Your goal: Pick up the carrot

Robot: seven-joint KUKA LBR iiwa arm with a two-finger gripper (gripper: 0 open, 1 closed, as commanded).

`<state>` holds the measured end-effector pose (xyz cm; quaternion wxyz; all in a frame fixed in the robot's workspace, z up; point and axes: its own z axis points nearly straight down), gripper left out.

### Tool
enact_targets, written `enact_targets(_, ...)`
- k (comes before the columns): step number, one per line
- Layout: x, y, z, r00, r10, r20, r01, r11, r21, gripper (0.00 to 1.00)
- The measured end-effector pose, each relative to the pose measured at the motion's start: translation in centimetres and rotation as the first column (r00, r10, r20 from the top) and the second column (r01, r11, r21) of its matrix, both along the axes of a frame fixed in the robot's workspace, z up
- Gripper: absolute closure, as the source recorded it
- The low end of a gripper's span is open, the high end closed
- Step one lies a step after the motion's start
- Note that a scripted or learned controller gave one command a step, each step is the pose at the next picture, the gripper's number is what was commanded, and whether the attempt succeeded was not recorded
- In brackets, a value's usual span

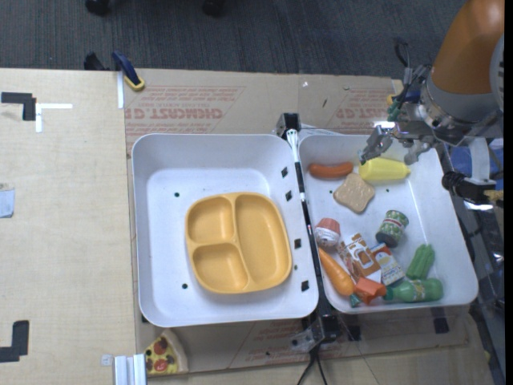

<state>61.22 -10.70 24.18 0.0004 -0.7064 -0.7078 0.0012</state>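
camera view: carrot (336, 271) lies in right bin (457, 231) (front-left corner), arm (469, 46) well apart

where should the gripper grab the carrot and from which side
Grip the carrot across its thick middle, coming straight down from above. It lies flat and slanted along the right bin's left wall, with packets crowding its right side, so the fingers would probably fit best closing across its narrow width.

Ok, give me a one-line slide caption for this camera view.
Claw hovers by the yellow item at the right bin's far end; carrot lies untouched near its front-left corner.
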Motion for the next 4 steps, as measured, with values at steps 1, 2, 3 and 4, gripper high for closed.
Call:
enact_targets(1, -10.4, 3.8, -4.3, 0.981, 0.196, 0.001, -0.196, 0.981, 0.001, 0.0)
enact_targets(2, -13.4, 13.9, -5.1, 0.982, 0.187, 0.001, -0.187, 0.982, 0.001, 0.0)
enact_targets(3, -7.5, 15.7, 10.0, 0.999, 0.039, 0.004, -0.039, 0.999, -0.002, 0.0)
enact_targets(4, -13.4, 16.4, -5.2, 0.997, 0.081, -0.002, -0.081, 0.997, 0.0, 0.0)
